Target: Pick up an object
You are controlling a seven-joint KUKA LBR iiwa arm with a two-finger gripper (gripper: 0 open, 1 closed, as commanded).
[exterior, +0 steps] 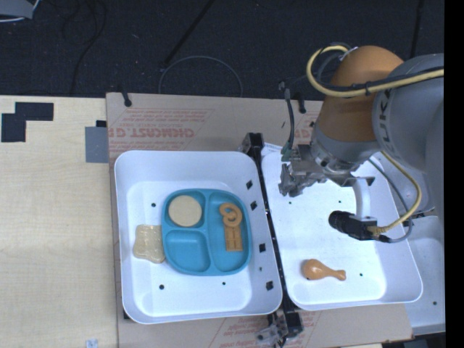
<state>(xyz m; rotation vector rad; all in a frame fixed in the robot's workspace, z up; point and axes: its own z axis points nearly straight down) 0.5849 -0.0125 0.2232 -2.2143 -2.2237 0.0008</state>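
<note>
Right, here we are with the arm reaching into the right bin (406, 285), and the gripper (296, 180) sits high in it, close to the bin's far-left corner, hard by the divider between the two bins. Whether it is wide or narrow I cannot tell from this angle (the wrist housing crowds the tip), and nothing shows held in it.

The nearest candidate is the small tan drumstick-shaped toy (322, 270), lying on the right bin's floor near its front edge, a little left of centre. From the gripper it lies toward the front edge and slightly to the right, well apart from it. Its long axis runs roughly along that front edge, fat end to the left, thin end to the right, so a grasp would likely close across the narrow way, front to back.

Over in the left bin (130, 296) sit a blue divided tray (190, 256) carrying a round tan disc (184, 210) and a brown key-like piece (231, 225), with a pale bread-like piece (148, 243) touching the tray's left side. All of these lie across the divider, so the drumstick looks the handier pick.
</note>
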